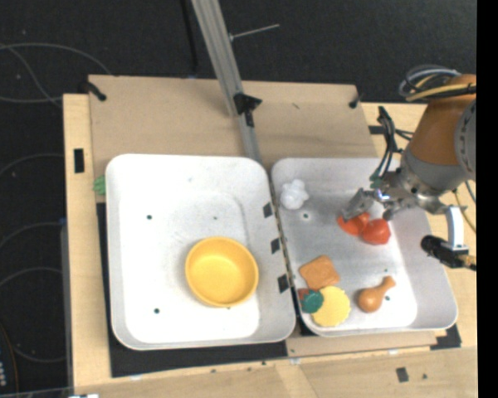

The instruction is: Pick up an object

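My gripper [370,207] hangs over the upper right part of the right bin [423,301], right above a red toy [370,230] made of a round lump and a smaller piece to its left. The gripper's lower end meets the top of the red toy; I cannot tell whether it has hold of it. The grey arm with its orange band [438,135] comes in from the right edge.
The right bin also holds a white fluffy lump [294,193], an orange slab [319,270], a yellow disc [333,305] beside a green piece [312,301], and a brown drumstick shape [373,295]. A yellow bowl [222,270] sits in the left bin [149,172]. A metal pole [220,44] rises behind the bins.
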